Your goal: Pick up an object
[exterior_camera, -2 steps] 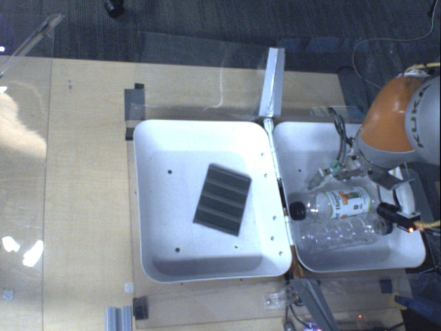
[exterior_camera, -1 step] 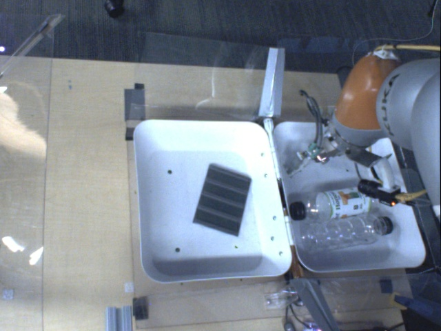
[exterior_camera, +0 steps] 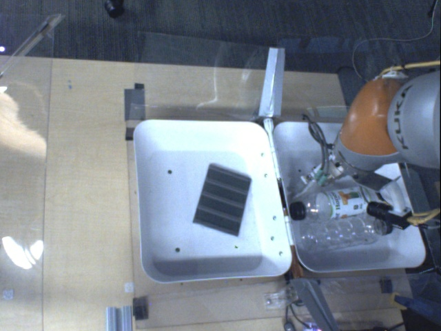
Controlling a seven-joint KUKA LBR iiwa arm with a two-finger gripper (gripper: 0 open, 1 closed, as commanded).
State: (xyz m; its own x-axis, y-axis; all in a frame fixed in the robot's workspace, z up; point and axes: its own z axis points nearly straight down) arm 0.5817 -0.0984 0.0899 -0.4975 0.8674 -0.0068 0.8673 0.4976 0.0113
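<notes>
Camera view shows the clear plastic bottle (exterior_camera: 334,207) lying on its side in the right bin (exterior_camera: 413,254) at lower right, beneath the gripper (exterior_camera: 324,174); we judge it light, slick and crushable, best pinched across its labelled middle.

A clear plastic bottle (exterior_camera: 331,207) with a black cap and a white-and-green label is seen lying on its side in the right bin (exterior_camera: 358,257), its cap pointed toward 9 o'clock, near the bin's left wall. A dark grey ribbed rectangular block (exterior_camera: 222,198) is laid flat, slightly tilted, near the centre of the left bin (exterior_camera: 158,185).
</notes>
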